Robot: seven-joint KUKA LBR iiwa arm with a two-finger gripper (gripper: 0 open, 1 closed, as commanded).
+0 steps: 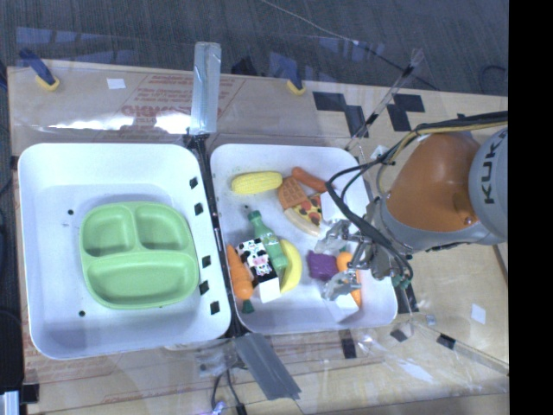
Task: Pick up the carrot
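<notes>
The carrot (239, 272) is a short orange stick with a green tip. It lies along the left wall of the right bin (226, 167), near the front corner, beside a cow-patterned carton (258, 264). My gripper (344, 262) hangs low over the right side of that bin, above a purple piece (320, 265) and a small orange piece (352, 297). It is well to the right of the carrot and apart from it. The wrist and cables hide what is under the gripper.
The right bin also holds a corn cob (257, 181), a sausage (308, 180), a pizza slice (302, 209), a green bottle (268, 239) and a banana (293, 268). A green divided plate (136, 255) sits in the left bin (39, 232).
</notes>
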